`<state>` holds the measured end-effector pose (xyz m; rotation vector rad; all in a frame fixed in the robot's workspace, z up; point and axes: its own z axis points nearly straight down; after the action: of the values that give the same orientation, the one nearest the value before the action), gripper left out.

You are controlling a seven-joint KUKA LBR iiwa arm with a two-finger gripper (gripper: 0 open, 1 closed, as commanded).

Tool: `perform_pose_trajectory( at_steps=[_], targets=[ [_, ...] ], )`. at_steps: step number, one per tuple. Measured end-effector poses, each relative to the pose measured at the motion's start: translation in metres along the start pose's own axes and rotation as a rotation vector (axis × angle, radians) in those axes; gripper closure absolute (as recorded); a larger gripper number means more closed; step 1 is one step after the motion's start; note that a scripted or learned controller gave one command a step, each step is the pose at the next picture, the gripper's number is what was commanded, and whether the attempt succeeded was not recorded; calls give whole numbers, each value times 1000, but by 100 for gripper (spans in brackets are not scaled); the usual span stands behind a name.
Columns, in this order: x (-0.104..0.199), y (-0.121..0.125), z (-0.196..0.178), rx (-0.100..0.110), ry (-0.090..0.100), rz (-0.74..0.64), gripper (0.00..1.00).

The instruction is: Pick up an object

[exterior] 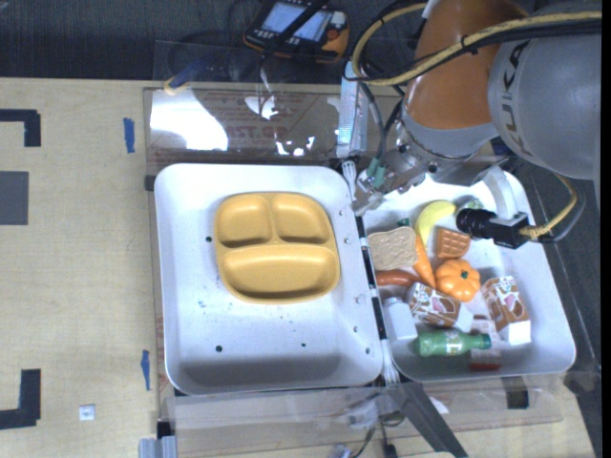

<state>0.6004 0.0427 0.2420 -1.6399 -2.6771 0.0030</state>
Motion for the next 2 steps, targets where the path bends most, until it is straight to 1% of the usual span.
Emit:
perform_pose_trajectory(
  at_steps=[1,2],
  targets=[
    [48,-30,-11,-1,0,-657,100],
    [11,-65,9,-2,0,-636,100]
  ],
)
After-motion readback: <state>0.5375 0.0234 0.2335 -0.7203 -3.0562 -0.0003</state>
